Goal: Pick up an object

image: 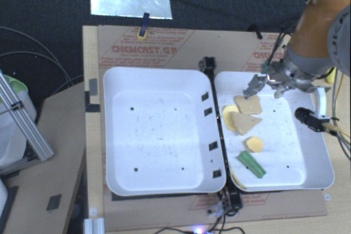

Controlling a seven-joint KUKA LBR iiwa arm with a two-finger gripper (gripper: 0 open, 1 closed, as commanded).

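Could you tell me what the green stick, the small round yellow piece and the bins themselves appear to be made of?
The green stick looks like matte moulded plastic, judging by its uniform colour, possibly toy food. The round yellow piece has a dull, even surface, so plastic or foam; the view leaves that open. The right bin and left bin seem to be smooth white plastic, given their rounded moulded rims and faint sheen.

Right bin: gripper above tan bread slices, yellow round piece, green stick; left bin alongside.
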